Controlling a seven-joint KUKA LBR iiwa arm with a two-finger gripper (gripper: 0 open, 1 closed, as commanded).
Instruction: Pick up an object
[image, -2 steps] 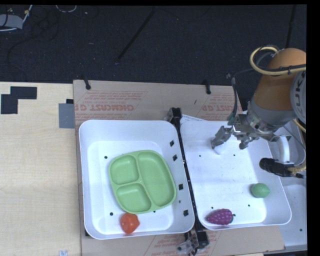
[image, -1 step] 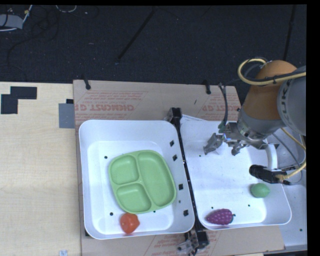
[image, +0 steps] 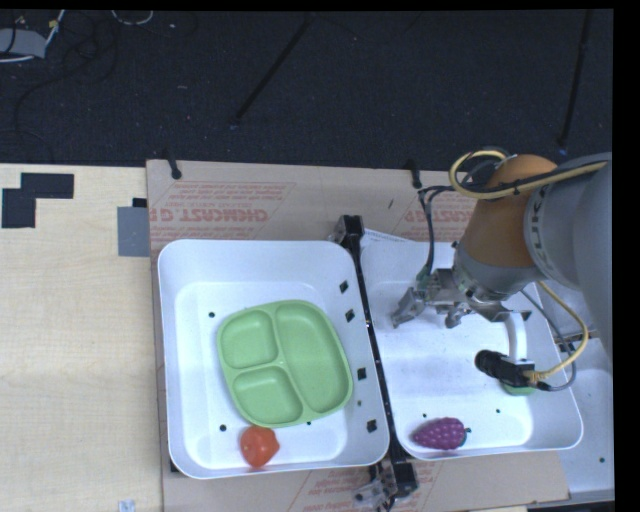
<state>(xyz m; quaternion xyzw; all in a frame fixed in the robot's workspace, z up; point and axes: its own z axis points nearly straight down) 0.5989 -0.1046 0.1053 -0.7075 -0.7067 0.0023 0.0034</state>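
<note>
Two white bins sit side by side on the desk (image: 80, 330), and you see them from above at a slant. The left bin (image: 185, 290) holds a green divided plate (image: 285, 362) with three compartments, lying flat near the middle of the bin. Just below it, toward the lower edge of the frame, rests a small red-orange object (image: 259, 445); its shape is too blurred for you to name it with any confidence.

The right bin (image: 560, 425) carries a purple bunch of grapes (image: 440, 433) near its lower wall, well apart from the pincer. Nothing touches the grapes.

The arm (image: 520, 225) enters from the right of the frame, its orange band showing above the wrist, and its bulk covers the upper right corner of the right bin. The pincer (image: 430, 305) hangs over the upper middle of that bin, close to the divider between the bins. You see metal fingers spreading to the left and right with no object between them, so it appears released, though the wrist hides part of the mechanism.

A dark fitting with a green tip (image: 507, 370) sits below the wrist, joined to a yellow cable (image: 565, 335); what it is you cannot tell.

Cardboard with reversed red print (image: 220, 212) lies under both bins.
</note>
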